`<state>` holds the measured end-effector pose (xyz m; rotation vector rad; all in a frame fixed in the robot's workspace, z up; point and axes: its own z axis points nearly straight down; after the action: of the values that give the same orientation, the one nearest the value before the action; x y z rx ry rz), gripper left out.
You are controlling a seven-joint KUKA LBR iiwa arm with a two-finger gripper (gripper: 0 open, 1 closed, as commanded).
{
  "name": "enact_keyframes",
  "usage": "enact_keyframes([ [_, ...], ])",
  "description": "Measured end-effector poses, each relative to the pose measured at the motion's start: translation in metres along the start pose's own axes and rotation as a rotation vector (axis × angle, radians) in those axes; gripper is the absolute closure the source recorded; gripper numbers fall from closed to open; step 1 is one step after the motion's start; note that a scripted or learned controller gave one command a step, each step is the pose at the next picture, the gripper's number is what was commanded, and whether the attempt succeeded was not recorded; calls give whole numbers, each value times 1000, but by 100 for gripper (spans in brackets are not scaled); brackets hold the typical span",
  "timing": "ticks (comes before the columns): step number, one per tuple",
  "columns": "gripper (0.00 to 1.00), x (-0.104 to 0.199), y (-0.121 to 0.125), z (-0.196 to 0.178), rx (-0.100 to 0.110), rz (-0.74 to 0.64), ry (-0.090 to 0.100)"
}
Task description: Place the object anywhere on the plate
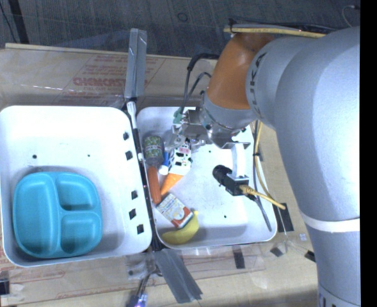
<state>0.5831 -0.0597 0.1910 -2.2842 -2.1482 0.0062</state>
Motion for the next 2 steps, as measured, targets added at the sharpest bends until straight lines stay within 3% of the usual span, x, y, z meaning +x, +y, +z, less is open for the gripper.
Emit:
enact_keyframes([
  [1, 100, 84, -22, -12, 0, -13, -1],
  [2, 100, 149, -93, -35, -1, -253, -2],
])
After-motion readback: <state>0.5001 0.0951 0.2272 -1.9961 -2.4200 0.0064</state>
